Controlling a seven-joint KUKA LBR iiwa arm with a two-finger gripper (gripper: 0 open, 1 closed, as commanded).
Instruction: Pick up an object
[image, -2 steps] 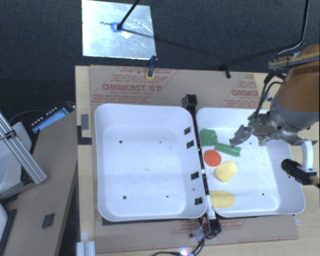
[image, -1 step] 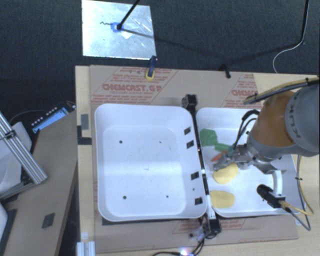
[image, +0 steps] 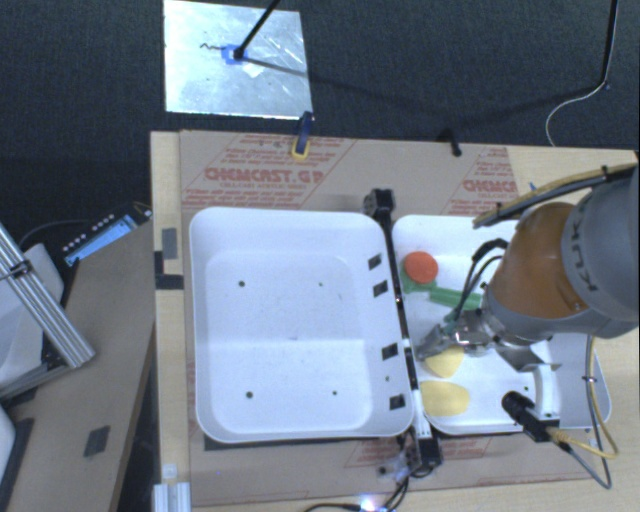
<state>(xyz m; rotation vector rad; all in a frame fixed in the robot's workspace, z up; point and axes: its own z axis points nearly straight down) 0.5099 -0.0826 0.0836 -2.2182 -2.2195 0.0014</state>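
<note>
The arm, grey with an orange band, reaches in from the right over the right bin (image: 470, 228). My gripper (image: 443, 343) is low in that bin near its left wall. It sits just above a pale yellow object (image: 447, 364) and partly hides it. A second yellow object (image: 447, 400) lies at the bin's front left corner. An orange ball (image: 420, 266) rests at the back left of the bin. A green object (image: 447, 296) lies between the ball and the gripper, and its right end runs under the arm.
The left bin (image: 215, 300) stands beside the right one, with black clips (image: 388, 350) along the shared wall. A yellow and blue clamp (image: 301, 140) sits on the cardboard behind the bins. Cables (image: 575, 440) hang near the arm's front right.
</note>
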